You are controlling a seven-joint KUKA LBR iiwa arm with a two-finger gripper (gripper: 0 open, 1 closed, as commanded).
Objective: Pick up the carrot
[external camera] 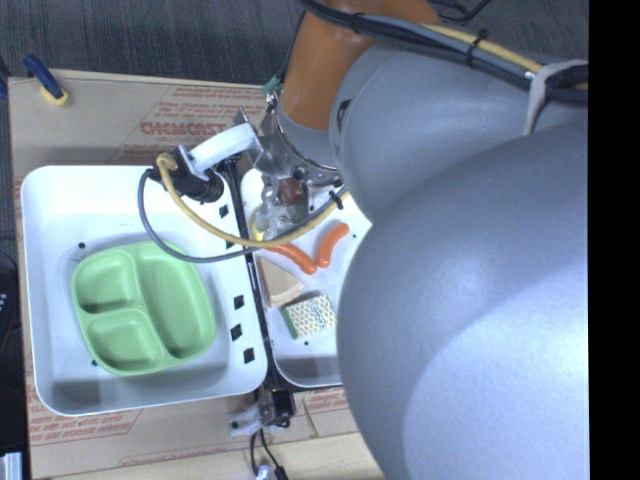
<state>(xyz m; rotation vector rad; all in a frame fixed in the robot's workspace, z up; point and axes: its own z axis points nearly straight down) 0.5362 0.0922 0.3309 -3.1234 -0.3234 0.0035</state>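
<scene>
claw [281, 200] hangs near the middle of the frame, low over the upper end of the right bin [300, 371], and its fingers are lost in a clutter of metal, cable and shadow, so i cannot tell whether it is wide, narrow or holding anything. red printing runs across the brown cardboard [150, 118] under the bins; the largest line, at upper left of centre, is too blurred to read with any confidence, and the smaller red lines along the cardboard's edges are illegible too. grey arm [470, 298] fills the right half of the frame, with its orange band [345, 48] at top centre, and it narrows down-left to the wrist, pointing steeply down into the bin. a yellow hose [200, 220] and a black cable [150, 230] loop from the wrist out over the left bin [40, 268]. carrot [292, 257] lies in the right bin just below the claw, seemingly apart from it, beside a second orange piece [332, 243] to its right. lower in that bin sit a pale patterned packet [309, 315] and a tan block [280, 293]. a green divided tray [142, 308] takes the middle of the left bin, leaving open white floor above it and along its left side. the right bin's far side is hidden under the arm, and the black divider [250, 288] between the bins lies just left of the carrot.
</scene>
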